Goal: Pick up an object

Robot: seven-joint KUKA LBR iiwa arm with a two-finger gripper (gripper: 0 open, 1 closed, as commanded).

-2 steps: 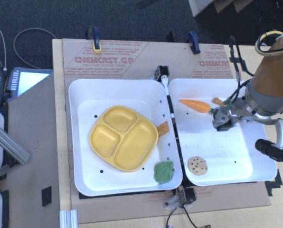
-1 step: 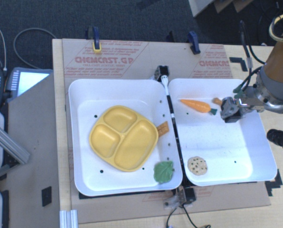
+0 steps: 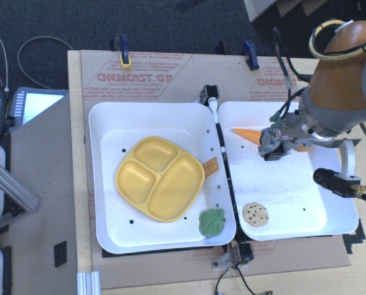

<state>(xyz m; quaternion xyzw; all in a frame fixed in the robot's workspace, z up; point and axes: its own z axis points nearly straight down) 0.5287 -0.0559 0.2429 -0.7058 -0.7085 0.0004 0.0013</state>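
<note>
Orange carrot [image 3: 247,134] beside end effector [image 3: 272,147]

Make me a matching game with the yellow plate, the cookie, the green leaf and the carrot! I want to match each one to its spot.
Things:
1. yellow plate
2. cookie
3. green leaf
4. carrot

Places:
A. right bin, near front edge
B. right bin, beside the pincer
C. middle of left bin
D. left bin, front right corner

Pairs: 1-C, 2-A, 3-D, 4-B
</note>
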